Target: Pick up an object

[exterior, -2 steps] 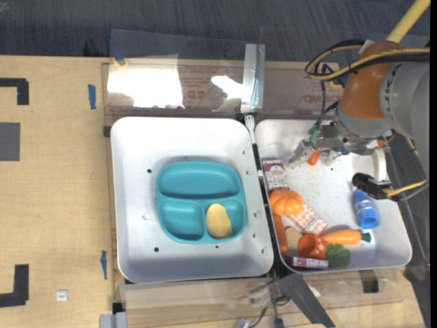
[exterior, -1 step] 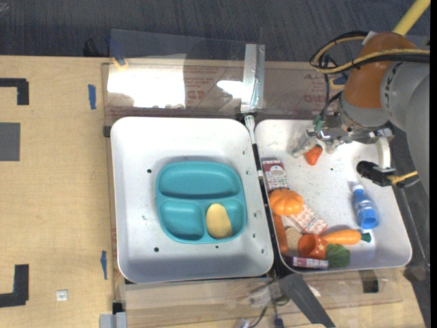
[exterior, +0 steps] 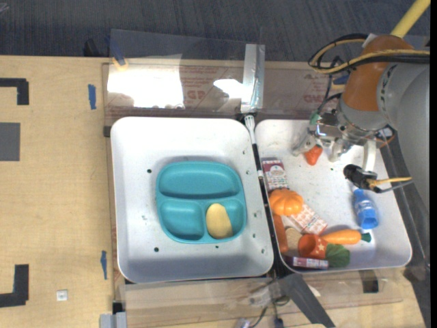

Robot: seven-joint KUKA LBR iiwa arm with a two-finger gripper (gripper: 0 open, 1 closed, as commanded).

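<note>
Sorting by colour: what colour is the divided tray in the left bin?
Teal; the divided tray shows best in the camera view.

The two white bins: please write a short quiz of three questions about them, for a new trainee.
1. True or false: the yellow potato lies in a compartment of the teal tray.
2. Which bin holds the blue bottle? A) left bin B) right bin
3. Fill in: the small orange thing just below the claw is at the ____ end of the right bin, far or near.

Key
1. True. It is in the tray's lower right compartment.
2. B. The bottle is near that bin's right wall.
3. Far. Whether the claw grips it, the view does not make clear.
</note>
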